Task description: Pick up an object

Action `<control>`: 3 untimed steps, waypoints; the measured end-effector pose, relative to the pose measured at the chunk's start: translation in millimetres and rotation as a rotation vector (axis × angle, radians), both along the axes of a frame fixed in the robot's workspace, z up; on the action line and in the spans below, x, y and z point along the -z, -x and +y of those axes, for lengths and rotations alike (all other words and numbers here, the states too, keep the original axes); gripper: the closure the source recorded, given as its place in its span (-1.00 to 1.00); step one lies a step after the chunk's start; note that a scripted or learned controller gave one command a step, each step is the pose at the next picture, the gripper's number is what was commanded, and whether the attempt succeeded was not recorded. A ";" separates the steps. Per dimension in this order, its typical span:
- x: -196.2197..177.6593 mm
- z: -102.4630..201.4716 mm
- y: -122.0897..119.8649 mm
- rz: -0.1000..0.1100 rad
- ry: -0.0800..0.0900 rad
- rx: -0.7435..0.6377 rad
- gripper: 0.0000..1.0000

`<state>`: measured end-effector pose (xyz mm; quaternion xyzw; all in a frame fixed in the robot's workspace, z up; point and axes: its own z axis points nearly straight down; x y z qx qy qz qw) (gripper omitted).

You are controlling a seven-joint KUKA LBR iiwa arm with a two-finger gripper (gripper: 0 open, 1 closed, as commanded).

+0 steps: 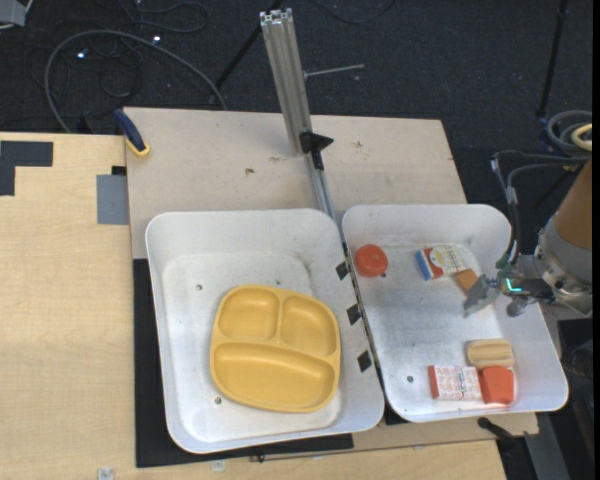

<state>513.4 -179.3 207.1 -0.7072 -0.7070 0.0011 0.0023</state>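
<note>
Carton (446,262) is approached in the right bin (420,368) by the gripper (492,295), fingers spread and empty; lowering astride it, then closing, is judged needed next.

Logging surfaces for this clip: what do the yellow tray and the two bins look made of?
Yellow tray: likely molded plastic, matte, one even colour with rounded compartment ridges. Left bin and right bin: probably thin white plastic, dull and scuffed with grey specks, soft rounded rims.
</note>
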 end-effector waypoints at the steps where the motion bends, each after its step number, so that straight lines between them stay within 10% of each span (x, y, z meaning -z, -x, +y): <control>1: -0.5 -0.1 -0.3 -0.001 0.000 0.000 -1.00; 3: 110.1 1.7 -5.9 0.003 -0.001 0.001 -1.00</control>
